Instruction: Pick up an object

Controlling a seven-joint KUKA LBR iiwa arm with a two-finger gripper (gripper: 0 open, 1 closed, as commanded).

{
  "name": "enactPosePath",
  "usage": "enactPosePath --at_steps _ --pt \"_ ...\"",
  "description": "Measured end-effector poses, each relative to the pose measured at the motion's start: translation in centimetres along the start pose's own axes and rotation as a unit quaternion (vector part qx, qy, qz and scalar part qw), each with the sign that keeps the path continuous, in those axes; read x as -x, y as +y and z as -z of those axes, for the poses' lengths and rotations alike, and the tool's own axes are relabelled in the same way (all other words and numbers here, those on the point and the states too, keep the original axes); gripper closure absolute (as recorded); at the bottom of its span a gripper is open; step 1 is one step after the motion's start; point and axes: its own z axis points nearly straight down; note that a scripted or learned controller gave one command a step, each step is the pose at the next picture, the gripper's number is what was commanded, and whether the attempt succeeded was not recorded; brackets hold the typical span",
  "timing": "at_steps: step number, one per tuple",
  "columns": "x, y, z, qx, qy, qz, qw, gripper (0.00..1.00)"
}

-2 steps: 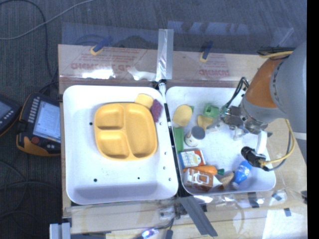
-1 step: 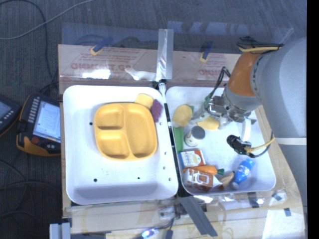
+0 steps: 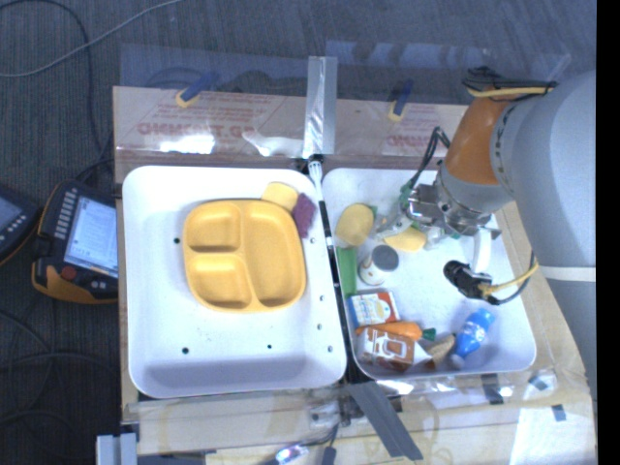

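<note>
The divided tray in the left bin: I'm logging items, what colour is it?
Yellow; the tray shows plainly in the camera view.

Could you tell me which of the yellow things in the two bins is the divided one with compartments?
It is the big yellow tray in the left bin; it has three compartments. The yellow ball in the right bin is round and plain.

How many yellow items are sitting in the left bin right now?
2: the yellow divided tray in the bin's middle, and a small yellow block at its upper right corner. More may hide beneath it.
</note>
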Motion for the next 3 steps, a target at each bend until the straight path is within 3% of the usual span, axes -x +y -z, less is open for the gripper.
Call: enactPosePath --at_steps 1,2,3 --pt "0.2 4.3 -1.2 -0.015 0.002 0.048 0.9987 1.0" --pt "-6.2 4.4 8.6 -0.004 0.003 0.043 0.999 1.0" --pt "-8.4 -1.6 9.8 -0.006 0.003 0.015 0.9999 1.0"
